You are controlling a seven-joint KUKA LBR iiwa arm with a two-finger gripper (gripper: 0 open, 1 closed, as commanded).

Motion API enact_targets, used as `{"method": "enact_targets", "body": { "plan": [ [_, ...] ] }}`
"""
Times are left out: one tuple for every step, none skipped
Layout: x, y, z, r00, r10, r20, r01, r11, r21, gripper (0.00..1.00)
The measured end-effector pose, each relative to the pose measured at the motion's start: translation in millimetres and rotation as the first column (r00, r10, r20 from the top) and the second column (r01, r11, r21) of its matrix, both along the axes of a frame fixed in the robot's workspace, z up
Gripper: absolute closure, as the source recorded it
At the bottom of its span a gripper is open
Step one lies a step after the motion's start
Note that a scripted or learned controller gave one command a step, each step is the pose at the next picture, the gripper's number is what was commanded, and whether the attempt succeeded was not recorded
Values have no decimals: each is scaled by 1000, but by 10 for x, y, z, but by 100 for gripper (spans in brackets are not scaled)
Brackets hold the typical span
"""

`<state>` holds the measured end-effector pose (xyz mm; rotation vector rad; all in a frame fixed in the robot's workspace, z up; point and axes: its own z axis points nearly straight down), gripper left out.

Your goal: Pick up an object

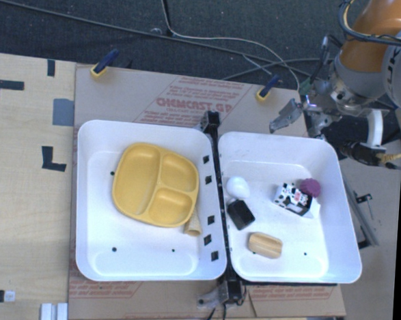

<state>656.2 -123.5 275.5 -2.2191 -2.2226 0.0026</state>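
Observation:
My gripper [300, 123] hangs over the back edge of the right bin [337, 268], open, with nothing between its fingers. Below it in that bin lie a white egg-shaped object [237, 186], a black block [240, 214] and a tan loaf-shaped block [265, 245]. A black-and-white patterned object [292, 197] lies further right with a purple piece [311, 187] touching it. In the left bin [84, 250] sits a yellow divided plate [156, 185]. A small tan piece [193, 226] rests at the plate's near right edge.
The two bins meet at a black-clipped divider [214, 205]. They stand on a cardboard sheet [191, 100] held by two blue-and-yellow clamps [104, 62]. Cables [195, 36] run across the dark floor behind. The arm's orange-banded body [373, 45] fills the upper right.

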Motion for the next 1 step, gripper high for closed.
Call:
{"method": "enact_targets", "body": {
  "plan": [
    [40, -57, -608, 1000, -1, -3, 1, 1000, -1, 0]
  ]
}}
